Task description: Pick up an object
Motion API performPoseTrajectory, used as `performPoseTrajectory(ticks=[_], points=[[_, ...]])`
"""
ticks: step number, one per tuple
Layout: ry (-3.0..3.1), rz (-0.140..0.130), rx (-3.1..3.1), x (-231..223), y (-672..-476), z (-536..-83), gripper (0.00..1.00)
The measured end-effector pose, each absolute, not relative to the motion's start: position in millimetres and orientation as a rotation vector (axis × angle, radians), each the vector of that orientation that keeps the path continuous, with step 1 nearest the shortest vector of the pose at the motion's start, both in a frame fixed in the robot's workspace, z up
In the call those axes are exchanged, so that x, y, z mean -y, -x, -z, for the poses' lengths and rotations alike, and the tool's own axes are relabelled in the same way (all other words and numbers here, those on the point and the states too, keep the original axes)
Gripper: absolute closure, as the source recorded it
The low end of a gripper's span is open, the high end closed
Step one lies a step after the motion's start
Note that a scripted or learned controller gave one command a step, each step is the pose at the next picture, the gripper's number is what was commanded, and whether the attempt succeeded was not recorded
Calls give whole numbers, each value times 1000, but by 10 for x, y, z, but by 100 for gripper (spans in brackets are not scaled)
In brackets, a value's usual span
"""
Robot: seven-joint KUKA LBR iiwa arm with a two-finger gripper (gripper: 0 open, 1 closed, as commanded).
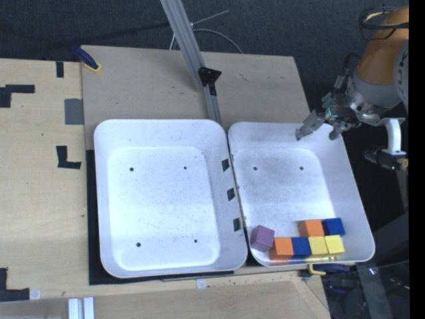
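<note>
Approach step: two-finger gripper (320, 129) spread, empty, over right white bin's (352, 185) far rim; must reach small coloured blocks (307, 238).

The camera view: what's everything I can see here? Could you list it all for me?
Bins: two, white, side by side; left bin, right bin.
Purple block: one, right bin, near edge.
Orange blocks: two, and, right bin, near corner.
Blue blocks: two, and, same cluster.
Yellow blocks: two, and, same cluster.
Bench: one, pale wood, under the bins.
Pole: one, grey, slanting over the bench.
Arm: one, grey and orange, at right.
Gripper: one, jaws open, over the right bin's far rim.
</note>
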State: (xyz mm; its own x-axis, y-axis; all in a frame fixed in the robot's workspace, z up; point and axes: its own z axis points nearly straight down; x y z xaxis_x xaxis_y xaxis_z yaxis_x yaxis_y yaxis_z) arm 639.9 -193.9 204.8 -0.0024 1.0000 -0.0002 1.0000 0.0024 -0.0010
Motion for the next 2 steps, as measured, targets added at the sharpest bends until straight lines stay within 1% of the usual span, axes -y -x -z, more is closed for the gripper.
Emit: performPoseTrajectory(ticks=[1, 2], points=[[2216, -6, 2222, 1787, -6649, -1524, 0], [2217, -5, 2224, 1505, -6812, -1255, 0]])
